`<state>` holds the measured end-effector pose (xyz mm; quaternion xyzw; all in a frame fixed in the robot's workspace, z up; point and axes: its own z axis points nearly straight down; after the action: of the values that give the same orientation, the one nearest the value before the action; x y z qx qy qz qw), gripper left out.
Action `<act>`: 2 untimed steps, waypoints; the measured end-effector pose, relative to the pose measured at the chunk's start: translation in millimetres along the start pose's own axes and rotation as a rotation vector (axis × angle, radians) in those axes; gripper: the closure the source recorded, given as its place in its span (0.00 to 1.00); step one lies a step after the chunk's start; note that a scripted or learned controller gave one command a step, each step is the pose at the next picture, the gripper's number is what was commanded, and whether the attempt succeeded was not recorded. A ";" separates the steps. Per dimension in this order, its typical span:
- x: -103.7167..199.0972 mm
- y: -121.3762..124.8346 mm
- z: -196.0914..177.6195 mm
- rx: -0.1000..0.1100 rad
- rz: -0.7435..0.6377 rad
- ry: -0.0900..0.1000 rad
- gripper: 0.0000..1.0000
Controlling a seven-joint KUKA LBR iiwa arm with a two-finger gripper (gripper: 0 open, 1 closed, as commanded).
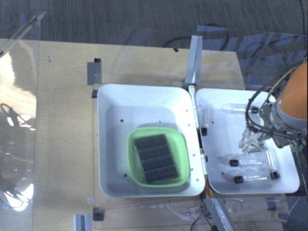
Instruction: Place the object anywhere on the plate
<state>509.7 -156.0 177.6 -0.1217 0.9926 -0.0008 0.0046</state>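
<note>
We see a pale wooden counter (57, 143) carrying two shallow white bins side by side. The left bin (110, 129) holds a square green plate (180, 148), and a dark ribbed block (155, 159) lies tilted across the middle of that plate. The right bin (216, 105) holds several clear tubes with black caps (250, 178), lying flat near its front edge, well apart from the plate. The grey arm (293, 105) with its orange band reaches in from the right over the right bin. Its pincer (251, 142) hangs low just above the tubes; we cannot tell how it is set, because the transparent parts blur together there. A grey post (194, 61) stands behind the seam between the bins.
</note>
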 end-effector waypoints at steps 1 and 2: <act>2.9 30.6 -11.6 0.000 -0.096 -0.001 1.00; -6.3 76.3 -17.6 -0.001 -0.168 -0.001 1.00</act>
<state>497.3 -80.4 195.0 -0.2045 0.9788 -0.0006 0.0050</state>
